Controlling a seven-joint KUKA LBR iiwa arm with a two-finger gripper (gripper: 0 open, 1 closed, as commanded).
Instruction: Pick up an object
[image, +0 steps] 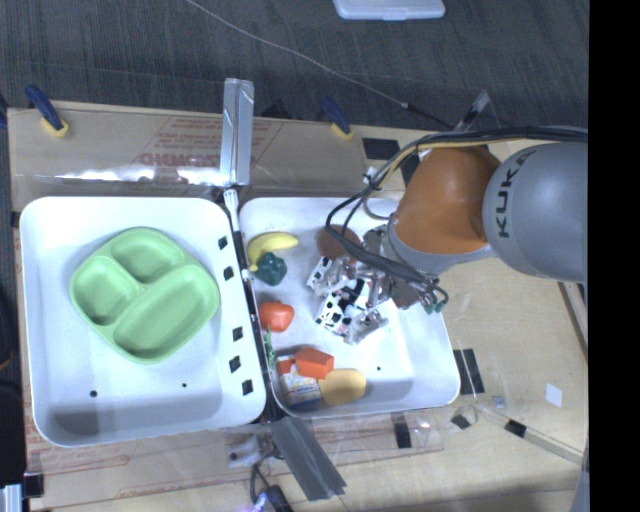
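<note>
Arm reaches into right bin (425, 375), gripper (345, 300) low over bin's middle. Cannot tell whether fingers open or closed; nothing visibly between them. Along right bin's left edge: banana (272, 243), green toy (270, 267), red tomato (277, 316). Near its front edge: orange block (314, 363), yellow lemon (343, 385). Left bin (60, 400) carries green 3-compartment plate (145, 292).

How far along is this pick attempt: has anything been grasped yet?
Done: the arm has reached into the right bin, its gripper low over the bin floor. In hand: nothing visibly between the fingers. Left: the banana, green toy, red piece, orange block and yellow piece all lie in that bin; the green plate sits in the left one.
</note>
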